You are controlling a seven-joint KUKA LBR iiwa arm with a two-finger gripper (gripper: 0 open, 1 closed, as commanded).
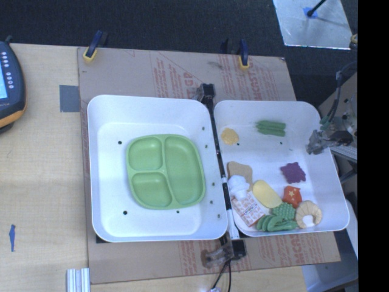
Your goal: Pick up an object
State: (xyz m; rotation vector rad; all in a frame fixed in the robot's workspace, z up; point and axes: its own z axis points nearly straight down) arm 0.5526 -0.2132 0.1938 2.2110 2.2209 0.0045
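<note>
The right bin (pixel 304 111) holds several toy foods. A green bean bundle (pixel 270 127) lies at its far side, a small yellow disc (pixel 229 137) near the left wall and a purple piece (pixel 293 172) in the middle right. Crowded at the near end are a brown toast slice (pixel 239 170), a white lump (pixel 238 185), a pale yellow oval (pixel 266 193), a red piece (pixel 292 194), a printed packet (pixel 248 210), green pods (pixel 278 219) and a tan pastry (pixel 309 214). My gripper (pixel 317 143) hangs at the bin's right rim, right of the purple piece, with nothing seen in it.
The left bin (pixel 103 163) bears a green divided plate (pixel 165 171). Both bins rest on a cardboard sheet (pixel 176 72) held by clamps. A handheld pendant (pixel 9 84) lies at the bench's far left.
</note>
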